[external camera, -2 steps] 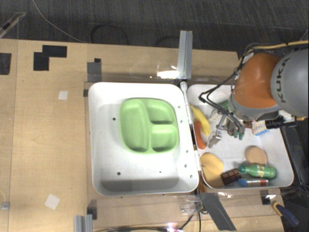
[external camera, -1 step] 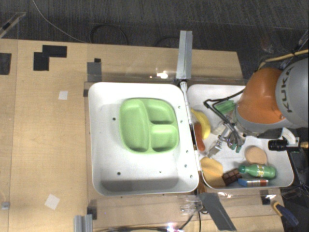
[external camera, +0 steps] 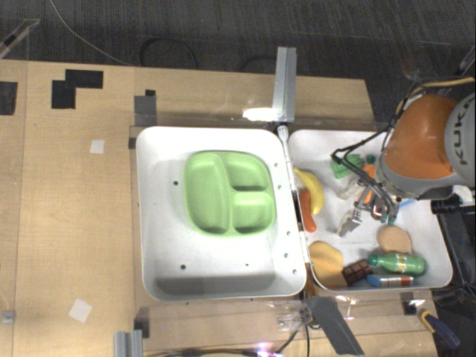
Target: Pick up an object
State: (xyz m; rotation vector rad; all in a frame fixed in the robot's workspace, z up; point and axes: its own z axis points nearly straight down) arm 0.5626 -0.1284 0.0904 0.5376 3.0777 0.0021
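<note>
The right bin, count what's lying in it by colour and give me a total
In the right bin, some items partly hidden under the hand:
Yellow or tan: 3 – banana, tan piece, round tan piece
Green: 2 – bottle, small green item
Brown: 1 – block
Red: 1 – tube
Total: 7

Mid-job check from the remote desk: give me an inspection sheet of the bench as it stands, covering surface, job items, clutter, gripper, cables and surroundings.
Surface: wooden bench bearing two white bins, left bin and right bin, side by side.
Job's things: in the right bin, a banana at its left wall, a green bottle lying near the front, a tan round piece and a yellow-tan piece.
Clutter: green divided tray in the left bin; black markings on the bench.
Gripper: gripper low over the middle of the right bin; nothing seen between its fingers.
Cables: black cable looping beside the arm; thin wire on the floor.
Surroundings: dark carpet behind the bench.
</note>
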